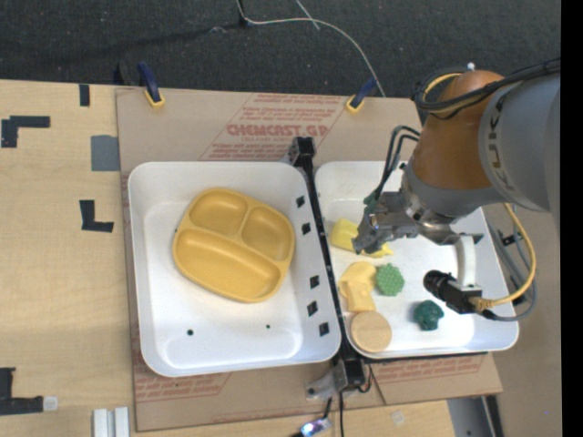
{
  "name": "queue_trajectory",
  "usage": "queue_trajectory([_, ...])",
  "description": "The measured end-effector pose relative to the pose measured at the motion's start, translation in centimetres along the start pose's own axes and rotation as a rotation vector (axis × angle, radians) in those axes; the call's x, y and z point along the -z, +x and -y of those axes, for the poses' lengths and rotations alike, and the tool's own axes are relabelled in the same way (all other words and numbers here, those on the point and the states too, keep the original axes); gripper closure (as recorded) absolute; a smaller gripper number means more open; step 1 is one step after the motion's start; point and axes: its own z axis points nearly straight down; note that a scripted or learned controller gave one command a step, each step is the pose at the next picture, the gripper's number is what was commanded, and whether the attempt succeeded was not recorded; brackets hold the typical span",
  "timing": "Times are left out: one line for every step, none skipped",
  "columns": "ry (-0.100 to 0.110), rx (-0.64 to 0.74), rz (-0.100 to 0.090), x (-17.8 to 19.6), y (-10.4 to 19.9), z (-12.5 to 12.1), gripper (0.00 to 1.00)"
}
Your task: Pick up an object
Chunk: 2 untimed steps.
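Against the right bin's inner wall, a pale yellow wedge-shaped toy piece point(344, 236) is lying, with the grey two-finger gripper point(376, 235) hanging at its right end; how its grip is set I cannot tell. Risk: closing here may be pinching only a corner, so the wedge slips. Neighbours are crowding below: a yellow block point(359, 287), a light green knobbly ball point(390, 279). Open room is lying along the shallow white right bin point(346, 178) toward its far wall.
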Motion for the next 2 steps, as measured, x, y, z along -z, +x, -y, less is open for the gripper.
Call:
queue_trajectory([-0.003,0.001,0.000,1.3,5.5,0.2,1.00])
queue_trajectory([0.001,0.001,0.001,0.4,10.6,0.4,1.00])
